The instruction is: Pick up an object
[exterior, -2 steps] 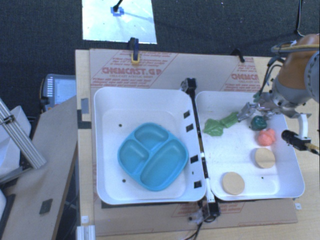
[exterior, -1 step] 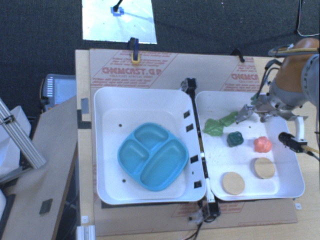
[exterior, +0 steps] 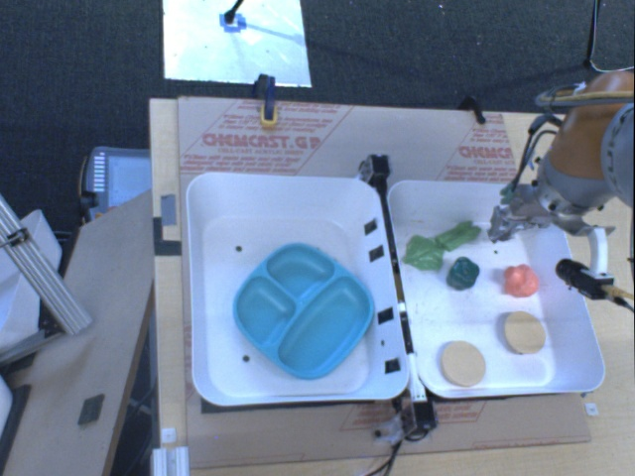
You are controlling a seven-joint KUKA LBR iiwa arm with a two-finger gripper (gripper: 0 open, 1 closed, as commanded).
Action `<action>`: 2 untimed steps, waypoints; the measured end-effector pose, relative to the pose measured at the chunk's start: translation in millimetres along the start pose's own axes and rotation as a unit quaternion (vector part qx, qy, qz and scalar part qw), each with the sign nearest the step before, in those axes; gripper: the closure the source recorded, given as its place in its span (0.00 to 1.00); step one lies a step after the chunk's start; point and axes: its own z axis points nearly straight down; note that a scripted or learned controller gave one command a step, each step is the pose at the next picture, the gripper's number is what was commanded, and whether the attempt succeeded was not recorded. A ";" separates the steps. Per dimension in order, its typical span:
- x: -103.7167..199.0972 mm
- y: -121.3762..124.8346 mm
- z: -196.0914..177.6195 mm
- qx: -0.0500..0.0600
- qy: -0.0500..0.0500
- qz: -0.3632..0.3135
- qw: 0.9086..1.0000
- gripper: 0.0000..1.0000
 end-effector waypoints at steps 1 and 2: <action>5.9 9.1 -49.2 0.000 0.001 0.000 1.000 1.00; 15.2 16.5 -104.2 -0.001 0.000 0.000 1.000 1.00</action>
